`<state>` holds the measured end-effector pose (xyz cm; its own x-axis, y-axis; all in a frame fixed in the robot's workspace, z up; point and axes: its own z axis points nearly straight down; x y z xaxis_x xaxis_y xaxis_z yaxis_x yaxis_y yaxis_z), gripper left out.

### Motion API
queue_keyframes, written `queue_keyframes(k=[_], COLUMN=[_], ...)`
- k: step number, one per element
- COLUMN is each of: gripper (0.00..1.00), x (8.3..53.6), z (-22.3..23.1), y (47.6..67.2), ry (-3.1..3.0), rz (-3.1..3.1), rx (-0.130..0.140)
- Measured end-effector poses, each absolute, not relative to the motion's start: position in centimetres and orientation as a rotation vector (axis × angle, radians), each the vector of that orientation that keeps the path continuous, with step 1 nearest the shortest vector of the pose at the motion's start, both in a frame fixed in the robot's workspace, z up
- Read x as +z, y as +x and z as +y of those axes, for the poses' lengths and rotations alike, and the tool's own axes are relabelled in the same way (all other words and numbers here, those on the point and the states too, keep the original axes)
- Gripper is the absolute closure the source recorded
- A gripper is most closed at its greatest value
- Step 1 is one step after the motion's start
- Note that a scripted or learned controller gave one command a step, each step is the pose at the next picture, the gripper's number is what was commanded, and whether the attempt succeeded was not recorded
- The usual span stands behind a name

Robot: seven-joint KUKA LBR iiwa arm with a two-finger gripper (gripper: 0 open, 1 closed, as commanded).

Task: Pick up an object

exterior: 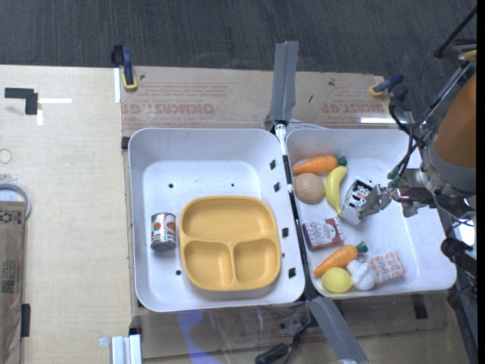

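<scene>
My gripper (358, 201) hangs low in the right bin (424, 275), at the end of the arm coming in from the right. It is just right of a yellow banana (335, 186) and above a small red box (323, 233). Left of the banana lie a brown potato (309, 188) and a carrot (317, 164). Along the bin's front edge lie a second carrot (337, 258), a lemon (337, 280), a white garlic bulb (364, 275) and a red-patterned packet (387, 266). I see nothing lifted off the bin floor.
The left bin (151, 173) holds a yellow divided plate (229, 243) and a small can (163, 231) standing to the plate's left. A grey divider (284, 89) runs between the bins at the back. Cables and clamps (394, 89) sit behind the right bin.
</scene>
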<state>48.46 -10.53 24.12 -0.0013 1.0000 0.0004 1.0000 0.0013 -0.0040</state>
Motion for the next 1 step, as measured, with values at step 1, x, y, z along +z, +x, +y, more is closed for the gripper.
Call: queue_keyframes(k=[1], gripper=[0.0], x=[27.7], z=[-9.06], y=[47.88], ry=[-2.34], rz=[-2.097], rx=[0.002])
